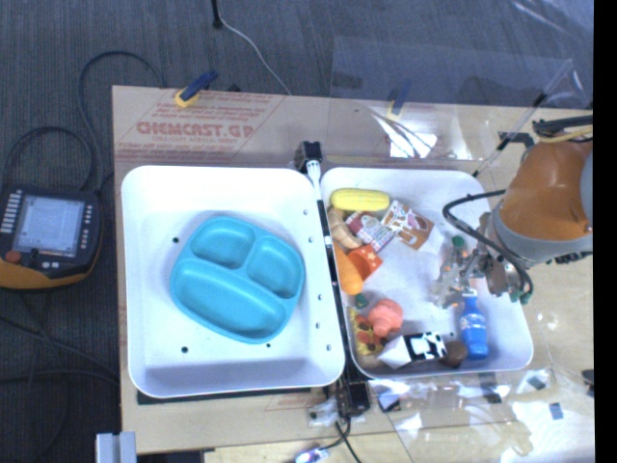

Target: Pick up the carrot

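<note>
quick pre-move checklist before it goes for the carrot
1. Carrot located, at the right bin's left wall: ok.
2. Gripper above the carrot: not ok, it is over the bin's right part near the blue bottle.
3. Carrot free of neighbours: not ok, the snack packet overlaps its upper end.
4. Jaws ready: cannot tell.
5. Nothing held already: cannot tell.
</note>
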Action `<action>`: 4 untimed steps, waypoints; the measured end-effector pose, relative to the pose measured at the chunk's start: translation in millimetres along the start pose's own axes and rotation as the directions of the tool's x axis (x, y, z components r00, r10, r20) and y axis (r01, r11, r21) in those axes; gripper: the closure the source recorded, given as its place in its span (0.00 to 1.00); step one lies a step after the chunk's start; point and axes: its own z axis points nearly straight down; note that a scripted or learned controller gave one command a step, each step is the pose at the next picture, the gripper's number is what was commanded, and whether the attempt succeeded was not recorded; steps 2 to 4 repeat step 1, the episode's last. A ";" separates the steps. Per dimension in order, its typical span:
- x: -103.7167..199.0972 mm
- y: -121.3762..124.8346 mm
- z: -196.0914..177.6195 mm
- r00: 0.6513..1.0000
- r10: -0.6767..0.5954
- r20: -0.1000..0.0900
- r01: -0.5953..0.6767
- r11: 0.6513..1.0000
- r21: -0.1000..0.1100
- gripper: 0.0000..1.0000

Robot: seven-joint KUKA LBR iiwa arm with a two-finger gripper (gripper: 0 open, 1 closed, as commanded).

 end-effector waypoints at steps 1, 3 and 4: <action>-51.6 58.5 -58.4 0.999 -0.038 -0.011 0.038 0.999 -0.014 1.00; -51.6 58.5 -58.4 0.999 -0.038 -0.011 0.038 0.999 -0.014 1.00; -51.6 58.5 -58.4 0.999 -0.038 -0.011 0.038 0.999 -0.014 1.00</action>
